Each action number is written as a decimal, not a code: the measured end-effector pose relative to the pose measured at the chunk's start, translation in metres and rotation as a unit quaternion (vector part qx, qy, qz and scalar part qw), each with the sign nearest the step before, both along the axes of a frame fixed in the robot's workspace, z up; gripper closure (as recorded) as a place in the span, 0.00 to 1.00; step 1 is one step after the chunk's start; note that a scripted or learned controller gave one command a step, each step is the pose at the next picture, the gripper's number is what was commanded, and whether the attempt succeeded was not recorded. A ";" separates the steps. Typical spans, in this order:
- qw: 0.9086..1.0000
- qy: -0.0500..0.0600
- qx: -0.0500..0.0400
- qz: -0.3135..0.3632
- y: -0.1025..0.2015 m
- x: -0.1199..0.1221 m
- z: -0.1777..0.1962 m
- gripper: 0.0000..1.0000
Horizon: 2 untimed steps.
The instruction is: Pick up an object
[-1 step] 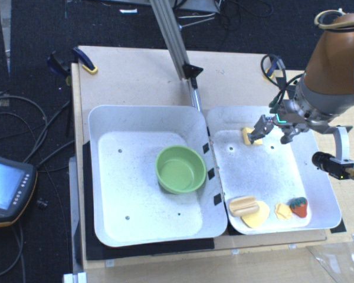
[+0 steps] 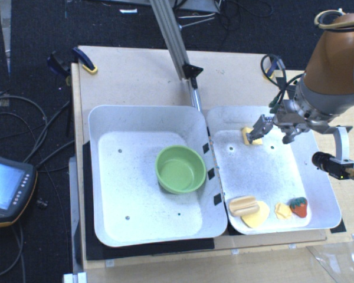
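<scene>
The gripper (image 2: 275, 127) is hovering with fingers spread, one touching a yellow block (image 2: 249, 136) in the right bin (image 2: 265, 175), gripping nothing.

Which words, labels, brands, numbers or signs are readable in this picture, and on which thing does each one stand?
None can be read.
Pendant, at the left edge: its screen is lit, but whatever it displays is too blurred to read.
Bins and, green bowl, toy foods: no print visible.
Arm: no legible label.
</scene>
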<state>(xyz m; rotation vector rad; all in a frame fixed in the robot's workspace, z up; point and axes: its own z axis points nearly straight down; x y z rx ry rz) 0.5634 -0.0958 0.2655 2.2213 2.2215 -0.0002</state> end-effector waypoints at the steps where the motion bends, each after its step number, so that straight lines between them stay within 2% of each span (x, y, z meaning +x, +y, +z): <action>1: 1.000 0.003 0.000 0.000 0.008 -0.006 -0.057 0.00; 2: 1.000 0.003 0.000 0.000 0.001 -0.013 -0.116 0.00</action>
